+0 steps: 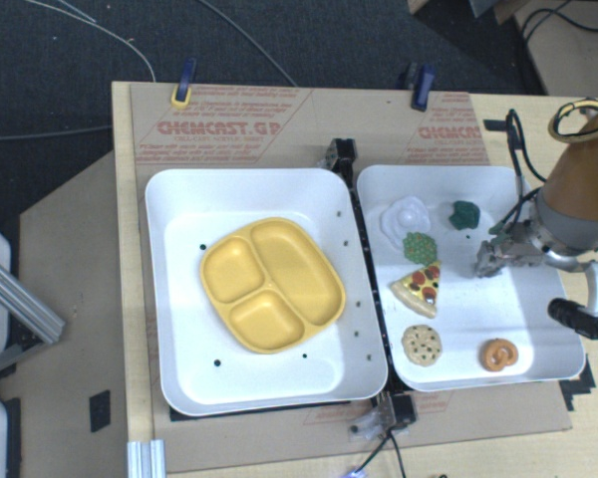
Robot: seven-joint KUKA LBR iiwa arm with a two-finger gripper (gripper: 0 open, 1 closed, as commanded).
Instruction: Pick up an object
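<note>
A cardboard-topped bench (279,118) is sitting on dark carpet, bearing two shallow white bins side by side. The left bin (179,366) is holding a yellow divided plate (271,284). The right bin (538,366) is holding toy foods: a clear cup (407,215), a dark green piece (464,214), broccoli (420,247), a pizza slice (420,290), a cookie (421,344) and a doughnut (498,354). The arm is reaching in from the right, its gripper (490,260) hanging low over the right bin beside the broccoli; whether it is open or closed cannot be told.

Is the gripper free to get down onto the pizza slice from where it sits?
Probably yes: the gripper hangs to the right of the pizza slice, with bare bin floor between. The broccoli crowds its upper side.
</note>
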